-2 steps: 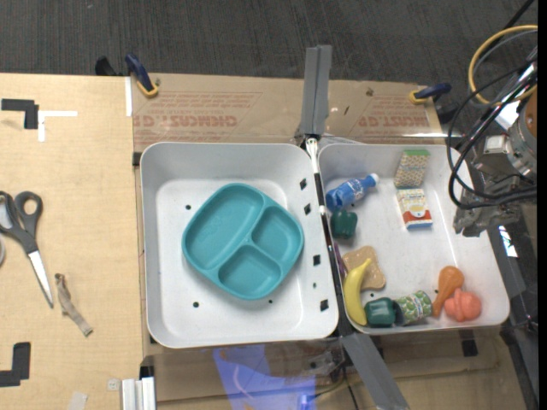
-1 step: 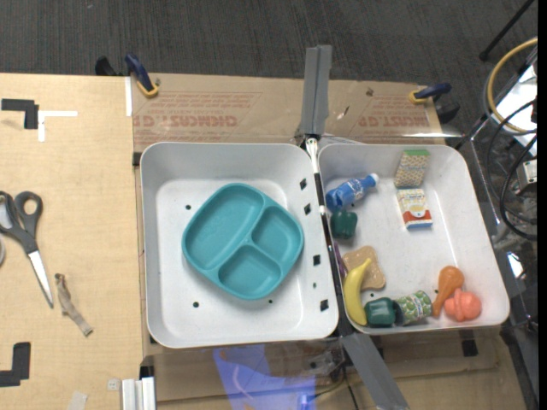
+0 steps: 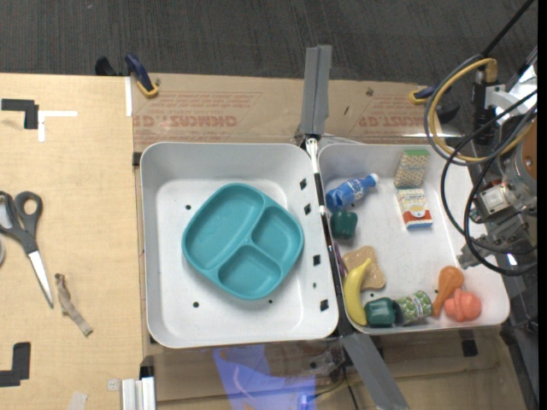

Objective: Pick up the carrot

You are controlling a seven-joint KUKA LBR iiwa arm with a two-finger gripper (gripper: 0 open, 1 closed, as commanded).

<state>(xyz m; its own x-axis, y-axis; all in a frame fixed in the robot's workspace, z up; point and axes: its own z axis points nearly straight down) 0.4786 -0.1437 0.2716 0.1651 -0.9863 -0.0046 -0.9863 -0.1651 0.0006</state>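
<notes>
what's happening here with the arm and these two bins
A robot arm sits at the right edge of the right bin, set to pick up the carrot. The carrot lies untouched near that bin's lower right corner, beside a pinkish toy, with a banana, a blue bottle and small boxes around. The left bin holds a teal divided plate. No grasp has happened yet.
</notes>
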